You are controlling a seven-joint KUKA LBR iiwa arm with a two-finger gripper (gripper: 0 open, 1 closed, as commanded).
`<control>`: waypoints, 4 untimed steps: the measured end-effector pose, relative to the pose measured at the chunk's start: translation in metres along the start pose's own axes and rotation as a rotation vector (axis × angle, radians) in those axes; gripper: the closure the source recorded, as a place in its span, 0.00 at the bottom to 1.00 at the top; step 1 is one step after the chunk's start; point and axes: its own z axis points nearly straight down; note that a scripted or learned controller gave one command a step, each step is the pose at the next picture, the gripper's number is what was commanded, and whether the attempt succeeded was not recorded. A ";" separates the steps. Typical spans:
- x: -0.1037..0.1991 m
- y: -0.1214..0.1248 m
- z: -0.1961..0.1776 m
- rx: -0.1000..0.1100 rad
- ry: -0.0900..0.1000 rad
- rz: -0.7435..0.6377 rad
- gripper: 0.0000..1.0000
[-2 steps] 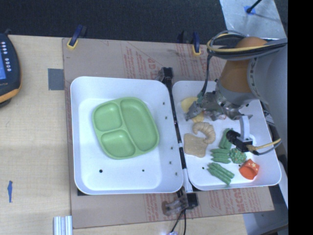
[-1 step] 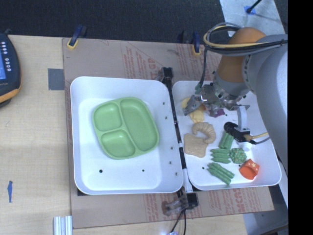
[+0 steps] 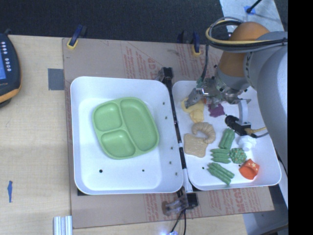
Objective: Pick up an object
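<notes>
- Green bean pods (image 3: 220,173) lie closest to the viewer, at the front of the right bin (image 3: 196,175).
- At the back left of that bin lies a yellow toy piece (image 3: 196,113), close to the wall shared with the other bin.
- The gripper (image 3: 195,98) is right over the far edge of the yellow toy piece. Whether it touches the piece cannot be told.
- Whether the gripper is released or clenched cannot be told either, and nothing is visibly held in it.
- A purple toy piece (image 3: 216,110) lies just right of the yellow one, under the wrist.
- A tan croissant (image 3: 204,130) lies just in front of the yellow piece, and a slice of toast (image 3: 195,145) touches the croissant's near side.
- To the right are a green stalk (image 3: 227,138), a second green pod (image 3: 221,155) and a small broccoli floret (image 3: 238,155).
- A small white thing (image 3: 247,142) lies just behind the floret.
- An orange-red piece (image 3: 249,169) lies near the right bin's front right corner.
- The grey arm (image 3: 269,77), with its orange band, reaches in from the right.
- The left bin (image 3: 88,170) holds a green divided plate (image 3: 125,128) with three compartments, turned at an angle.
- Both bins rest on a cardboard sheet (image 3: 122,58) on a pale wooden bench (image 3: 34,146).
- Two blue clamps, one (image 3: 74,37) at the far left corner and one (image 3: 195,45) further right, grip the sheet's far edge.
- A handheld control pad (image 3: 7,65) lies at the bench's left edge.
</notes>
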 end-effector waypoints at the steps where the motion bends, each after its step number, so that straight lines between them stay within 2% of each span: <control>1: 0.006 -0.001 0.000 0.004 0.001 -0.001 0.00; 2: -0.017 0.000 0.000 0.000 -0.001 0.002 0.00; 3: -0.008 -0.088 0.001 0.012 0.003 0.001 0.00; 4: -0.008 -0.026 0.000 -0.003 0.000 -0.002 0.00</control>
